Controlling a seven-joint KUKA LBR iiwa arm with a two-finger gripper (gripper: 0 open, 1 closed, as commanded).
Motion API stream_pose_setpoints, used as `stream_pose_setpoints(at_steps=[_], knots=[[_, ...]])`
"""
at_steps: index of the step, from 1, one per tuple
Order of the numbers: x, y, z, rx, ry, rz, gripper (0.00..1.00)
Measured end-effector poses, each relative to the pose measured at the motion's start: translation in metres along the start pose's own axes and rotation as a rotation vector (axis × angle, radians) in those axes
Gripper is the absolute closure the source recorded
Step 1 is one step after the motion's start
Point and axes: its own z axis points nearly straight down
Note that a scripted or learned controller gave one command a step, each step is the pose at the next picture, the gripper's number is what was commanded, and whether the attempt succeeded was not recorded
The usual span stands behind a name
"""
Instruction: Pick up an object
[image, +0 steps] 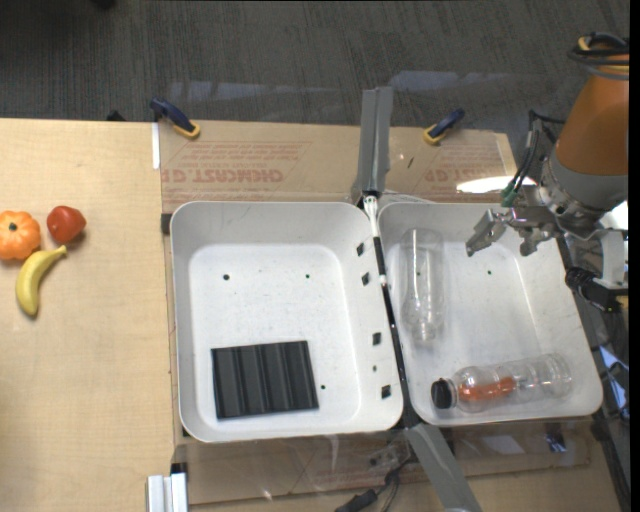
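Lying on its side along the near wall of the right bin (590, 345): a clear plastic bottle with orange contents (500, 384), long axis left-right, black cap pointing left; likely to roll or slip, being round and slick. Farther back, an empty clear bottle (422, 285), axis front-to-back. Above the far right corner, fingers spread wide on the gripper (508, 235), holding nothing.

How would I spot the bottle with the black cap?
Find the right-hand white bin. Along its near edge lies a clear bottle with a black cap and orange inside; the other clear bottle, by the divider, lacks both.
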Motion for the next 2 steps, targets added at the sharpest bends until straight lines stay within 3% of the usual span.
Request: stream_pose_setpoints(at_steps=[1,2], knots=[[0.032,0.016,-0.044,-0.003,-0.001,-0.005,0.00],[0.041,0.040,-0.028,-0.002,-0.002,-0.089,0.00]])
